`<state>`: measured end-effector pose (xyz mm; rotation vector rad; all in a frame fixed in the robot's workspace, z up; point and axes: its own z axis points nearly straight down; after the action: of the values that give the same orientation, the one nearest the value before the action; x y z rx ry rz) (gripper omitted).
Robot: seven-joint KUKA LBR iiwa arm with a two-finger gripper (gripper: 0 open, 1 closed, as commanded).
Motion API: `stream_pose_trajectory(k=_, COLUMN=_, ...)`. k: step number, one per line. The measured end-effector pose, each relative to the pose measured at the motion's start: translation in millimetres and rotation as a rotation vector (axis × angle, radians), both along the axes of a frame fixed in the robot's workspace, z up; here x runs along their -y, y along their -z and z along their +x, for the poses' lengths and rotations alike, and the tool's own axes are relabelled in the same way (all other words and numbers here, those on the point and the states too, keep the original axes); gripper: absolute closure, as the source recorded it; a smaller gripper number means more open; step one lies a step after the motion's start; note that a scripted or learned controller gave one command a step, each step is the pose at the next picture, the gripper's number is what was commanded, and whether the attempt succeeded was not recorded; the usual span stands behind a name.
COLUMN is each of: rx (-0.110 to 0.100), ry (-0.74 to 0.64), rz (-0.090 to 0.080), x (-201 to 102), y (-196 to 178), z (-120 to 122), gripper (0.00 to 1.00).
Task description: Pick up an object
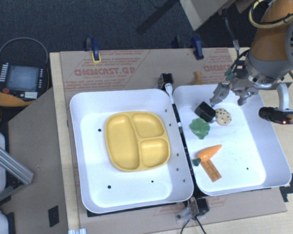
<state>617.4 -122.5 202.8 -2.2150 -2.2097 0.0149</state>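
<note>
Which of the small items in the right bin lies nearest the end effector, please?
The black block: it lies just below the end effector, nearer than the speckled cookie, the green piece or the carrot.

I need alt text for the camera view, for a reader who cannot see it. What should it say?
A grey and orange robot arm holds its open tool above the right white bin, empty, close to a black block and a cookie. That bin also holds a green broccoli piece, a carrot and a brown wafer; the left bin holds a yellow divided plate.
</note>
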Motion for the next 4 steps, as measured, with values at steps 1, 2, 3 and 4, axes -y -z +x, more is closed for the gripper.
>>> stream_pose_trajectory(k=1, rx=0.015, ry=-0.003, rz=-0.002, x=-0.3, y=-8.3, z=3.1, gripper=0.00)
stream_pose_trajectory(k=2, rx=0.010, ry=-0.002, rz=-0.001, x=-0.2, y=54.9, z=3.1, gripper=0.00)
stream_pose_trajectory(k=3, rx=0.010, ry=-0.002, rz=-0.001, x=5.7, y=100.8, z=6.0, gripper=0.00)
stream_pose_trajectory(k=4, rx=0.016, ry=-0.002, rz=-0.004, x=6.2, y=116.6, z=7.0, gripper=0.00)
